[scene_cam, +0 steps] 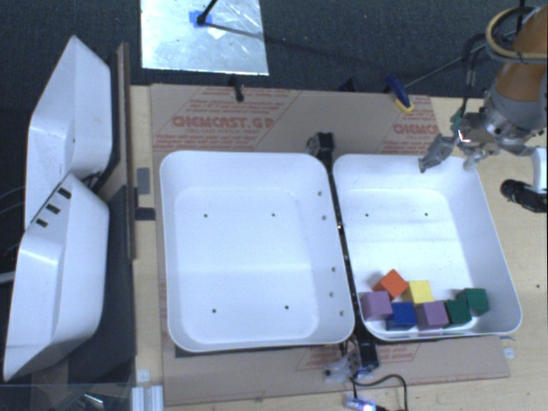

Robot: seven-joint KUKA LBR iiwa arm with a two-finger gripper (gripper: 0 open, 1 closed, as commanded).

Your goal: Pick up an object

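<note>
- Gripper (pixel 449 151) hangs over the right bin's (pixel 488 221) rim at its 1 o'clock corner; whether the fingers are parted or clenched cannot be told, and nothing shows between them.
- Blocks (pixel 421 303) lie bunched at the bin's 6 o'clock wall, well apart from the gripper; likely slid there.
- Orange block (pixel 393 282) sits tilted at the cluster's 11 o'clock edge, judged most accessible.
- Left bin (pixel 248 247) bears no part in this step.
</note>
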